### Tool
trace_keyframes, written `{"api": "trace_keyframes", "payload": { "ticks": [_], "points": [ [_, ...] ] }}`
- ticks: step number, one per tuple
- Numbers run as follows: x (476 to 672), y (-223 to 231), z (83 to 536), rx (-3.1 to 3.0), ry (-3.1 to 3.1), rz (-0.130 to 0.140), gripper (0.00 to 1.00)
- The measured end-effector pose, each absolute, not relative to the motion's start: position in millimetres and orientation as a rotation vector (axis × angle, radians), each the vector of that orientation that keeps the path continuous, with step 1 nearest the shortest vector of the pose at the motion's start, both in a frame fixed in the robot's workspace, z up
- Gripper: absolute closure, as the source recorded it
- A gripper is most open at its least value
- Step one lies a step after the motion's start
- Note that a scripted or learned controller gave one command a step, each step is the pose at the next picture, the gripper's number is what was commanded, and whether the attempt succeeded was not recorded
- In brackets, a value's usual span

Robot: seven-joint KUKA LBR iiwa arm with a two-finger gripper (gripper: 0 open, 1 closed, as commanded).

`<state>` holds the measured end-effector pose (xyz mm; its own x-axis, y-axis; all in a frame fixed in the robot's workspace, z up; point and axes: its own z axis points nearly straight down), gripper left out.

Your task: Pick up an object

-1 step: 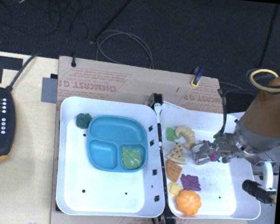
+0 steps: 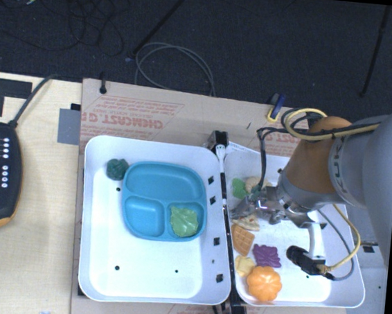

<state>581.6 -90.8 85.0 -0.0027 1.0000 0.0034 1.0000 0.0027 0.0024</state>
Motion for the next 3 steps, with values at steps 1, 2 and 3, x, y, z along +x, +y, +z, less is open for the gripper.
{"api": "trace_keyframes", "payload": {
  "ticks": [1,2,3],
  "points": [
    [646.7,-83.9,88.2,-2.22,-2.226,-0.004,0.0],
    [588.8,-131.7,87.3,-2.223,-2.213,0.009,0.0],
    [645.9,-171.6,88.3,-2.22,-2.226,-0.001,0.0]
  ]
}}
